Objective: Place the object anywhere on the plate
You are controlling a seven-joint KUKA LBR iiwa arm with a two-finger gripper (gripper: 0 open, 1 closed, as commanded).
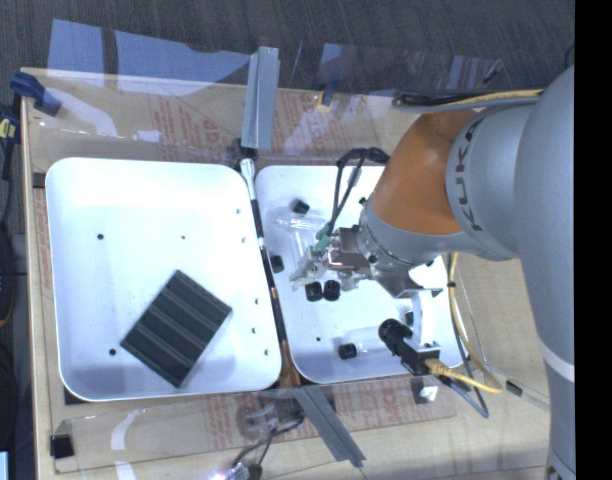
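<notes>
One step at a time: reaching in with the grey arm [486,178] from the right, leaning low over the right bin [316,363], well apart from the left bin [106,268] and the dark ribbed plate [176,326] lying flat toward its lower edge. Working the pick, by the look of it, with nothing resting on the plate yet. Hanging the gripper [331,258] close above the bin floor; impossible to tell how wide it is standing or whether anything is caught in it. Taking the object to be one of the small black pieces [322,290] just beside the gripper, though not telling for certain. Advising centring squarely over one piece, avoiding its neighbour, and lifting clear of the bin wall before crossing.
</notes>
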